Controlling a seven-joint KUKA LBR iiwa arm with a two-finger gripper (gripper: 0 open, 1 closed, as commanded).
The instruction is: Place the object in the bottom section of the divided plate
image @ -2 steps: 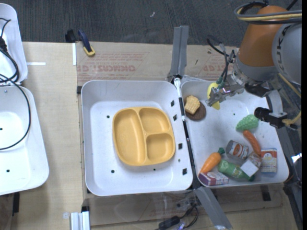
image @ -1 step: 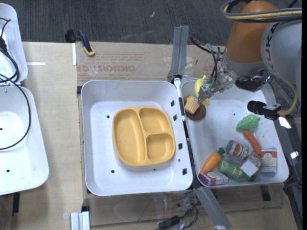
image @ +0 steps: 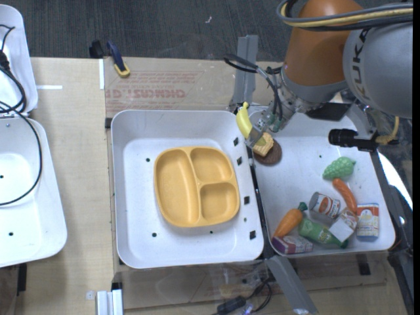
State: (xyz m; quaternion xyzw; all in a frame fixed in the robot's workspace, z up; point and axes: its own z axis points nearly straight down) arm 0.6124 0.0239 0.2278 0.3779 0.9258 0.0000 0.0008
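We see a yellow plastic plate with three sections (image: pixel 196 186) in the middle of the left white bin (image: pixel 131 176). Nothing lies in the plate.

The gripper (image: pixel 270 122) hangs at the 10 o'clock corner of the right white bin (image: pixel 308 169). We cannot tell how far its jaws are open, or if it grips anything. At its 8 o'clock side, very near, a yellow toy banana (image: pixel 243 121) leans on the wall between the bins. Just below the gripper sits a small tan block on a brown round cookie (image: pixel 265 148).

At 3 o'clock in this bin lie a green bumpy toy (image: pixel 339 168) and an orange carrot (image: pixel 345 194). Down at 5 o'clock we find a second carrot (image: pixel 289 220), a tin can (image: pixel 324 206), a green bottle (image: pixel 320 233) and a small red and white box (image: pixel 367 221), all close together.
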